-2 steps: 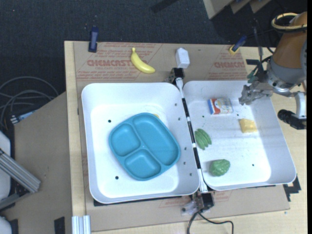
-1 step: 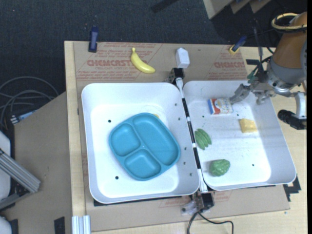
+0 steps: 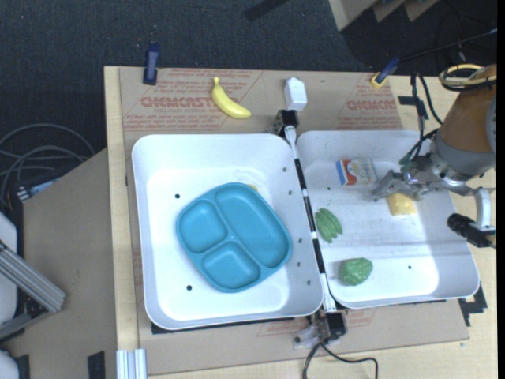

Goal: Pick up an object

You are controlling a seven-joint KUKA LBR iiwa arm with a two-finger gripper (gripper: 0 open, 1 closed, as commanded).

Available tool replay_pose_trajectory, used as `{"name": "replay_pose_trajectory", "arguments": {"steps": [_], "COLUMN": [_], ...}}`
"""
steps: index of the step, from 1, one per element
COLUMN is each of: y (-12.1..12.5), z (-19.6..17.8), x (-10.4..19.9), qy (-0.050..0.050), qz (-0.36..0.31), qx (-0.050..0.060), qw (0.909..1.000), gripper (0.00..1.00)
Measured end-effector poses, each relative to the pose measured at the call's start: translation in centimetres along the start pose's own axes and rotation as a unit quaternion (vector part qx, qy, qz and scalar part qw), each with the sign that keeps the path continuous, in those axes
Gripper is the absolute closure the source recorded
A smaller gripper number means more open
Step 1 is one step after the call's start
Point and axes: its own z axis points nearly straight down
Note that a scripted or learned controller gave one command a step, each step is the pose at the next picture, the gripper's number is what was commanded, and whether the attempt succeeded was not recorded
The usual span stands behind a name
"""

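In the right bin [image 3: 442, 287], my gripper [image 3: 392, 188] hangs low over the upper right part, reaching in from the right. A small yellow object [image 3: 403, 205] lies just below and right of the gripper tip, touching or nearly touching it. A small white carton with blue and orange print [image 3: 357, 170] lies a little to the gripper's left. A green leafy piece [image 3: 328, 223] rests near the bin's left wall, and a round green object [image 3: 356, 271] sits toward the front.
The left bin [image 3: 158, 164] holds a blue divided plate [image 3: 232, 236]. A yellow banana [image 3: 229, 102] and a white block [image 3: 295, 93] lie on the bench behind the bins. Cables run along the far right by the arm.
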Motion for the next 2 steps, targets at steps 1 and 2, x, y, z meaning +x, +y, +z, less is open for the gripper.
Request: {"name": "replay_pose_trajectory", "arguments": {"steps": [1,2], "y": [-3.2,-2.9], "z": [-0.1,-1.5], "x": [1.9,1.9], "qy": [-0.001,-0.003], "qz": [0.0,0.001], "qx": [-0.001,-0.006], "qw": [1.0,1.0], "gripper": [0.0,1.0]}}
